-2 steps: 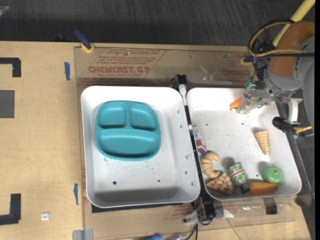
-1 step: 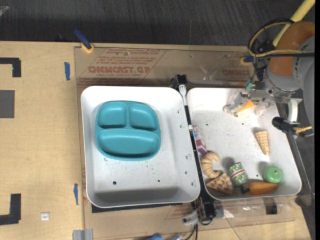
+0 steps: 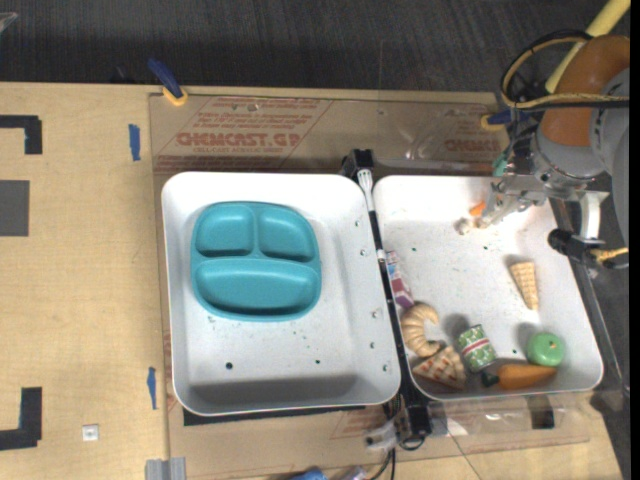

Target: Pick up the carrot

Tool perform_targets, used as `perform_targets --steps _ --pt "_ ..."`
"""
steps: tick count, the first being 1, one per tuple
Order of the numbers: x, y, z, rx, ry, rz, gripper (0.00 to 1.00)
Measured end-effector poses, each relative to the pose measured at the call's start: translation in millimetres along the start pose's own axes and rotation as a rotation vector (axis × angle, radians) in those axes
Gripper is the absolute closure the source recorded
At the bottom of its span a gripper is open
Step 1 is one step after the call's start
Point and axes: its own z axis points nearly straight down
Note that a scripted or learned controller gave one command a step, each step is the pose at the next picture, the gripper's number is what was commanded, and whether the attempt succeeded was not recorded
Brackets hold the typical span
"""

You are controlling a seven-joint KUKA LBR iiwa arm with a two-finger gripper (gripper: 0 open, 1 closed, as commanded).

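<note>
Up at the far right corner of the right bin (image 3: 590,368), the hand (image 3: 497,205) hangs low over the white floor, its metal fingers pointing toward the bin's middle; whether they are spread or pressed together cannot be told from this angle, and nothing can be seen between them. A small orange fleck and a pale scrap lie just beside the fingertips. Behind the hand, the grey arm (image 3: 585,143) with its orange band comes in from the right, with yellow and black cables looped above it.

Further out in the same bin, a ridged cream cone (image 3: 525,282) lies near the right wall. Along the near edge sit a green apple (image 3: 545,348), and just beside it the carrot (image 3: 523,375), lying on its side in the near right corner, well apart from the hand. Left of the carrot stands a small green can (image 3: 476,346), tilted, then a croissant (image 3: 424,328) and a shell-like piece (image 3: 440,368) by the bin's left wall.

The left bin (image 3: 200,368) holds a teal divided plate (image 3: 257,260) with three compartments, lying flat toward its far side. Both bins rest on a tan worktop (image 3: 80,268) marked with black and blue tape.
</note>
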Motion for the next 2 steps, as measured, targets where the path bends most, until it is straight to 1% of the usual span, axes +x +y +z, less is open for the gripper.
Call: perform_targets --steps 1,2 --pt "1.1 -0.8 1.3 0.005 0.003 0.000 0.00" --pt "-13.2 3.1 20.8 0.005 0.035 0.045 0.00"
